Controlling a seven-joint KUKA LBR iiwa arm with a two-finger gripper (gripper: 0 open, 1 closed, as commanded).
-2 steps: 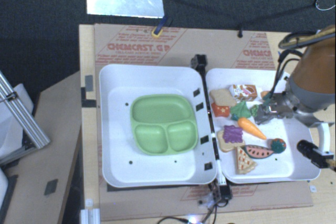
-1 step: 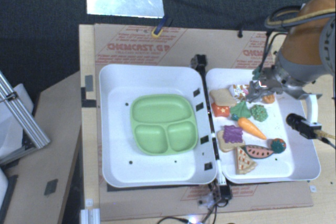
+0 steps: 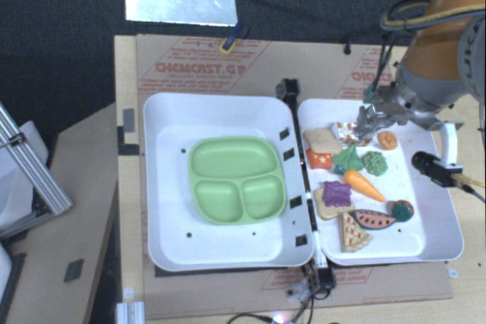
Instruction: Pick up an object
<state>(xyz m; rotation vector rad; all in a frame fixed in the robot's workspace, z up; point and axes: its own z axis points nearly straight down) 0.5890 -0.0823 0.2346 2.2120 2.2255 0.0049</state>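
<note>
Your tan wooden bench [image 3: 99, 163] on dark carpet, two shallow white bins [image 3: 163, 117], green plastic divided plate [image 3: 231, 178] left, metal two-finger gripper [image 3: 367, 125] low over right-bin toy food, grip state possibly hidden, cannot tell.

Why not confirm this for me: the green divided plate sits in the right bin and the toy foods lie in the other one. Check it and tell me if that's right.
Not quite. The camera view shows the green divided plate in the left bin, not the right. The toy foods, such as the carrot and the watermelon slice, lie in the other one, the right bin.
</note>
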